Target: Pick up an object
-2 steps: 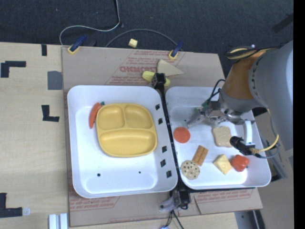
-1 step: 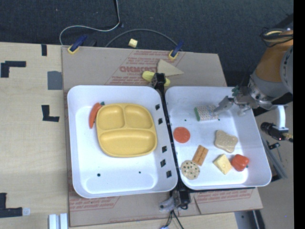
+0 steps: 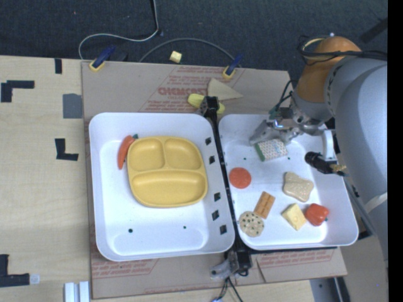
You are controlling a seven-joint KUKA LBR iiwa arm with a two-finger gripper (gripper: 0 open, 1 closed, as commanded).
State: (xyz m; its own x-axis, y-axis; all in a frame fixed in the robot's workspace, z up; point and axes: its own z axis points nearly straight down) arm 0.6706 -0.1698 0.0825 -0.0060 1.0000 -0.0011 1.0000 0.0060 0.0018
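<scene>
Gripper (image 3: 269,131) low in the right bin (image 3: 340,231), over a mesh packet (image 3: 272,149) — the reach, not yet a lift

The likely target, the packet, lies at the bin's back, just under the metal fingers; whether they are spread or closed cannot be told, since wrist and packet overlap there. The next move probably calls for a settled close on the packet, then a straight rise — the arm (image 3: 359,106) hides the bin's back right corner
</scene>
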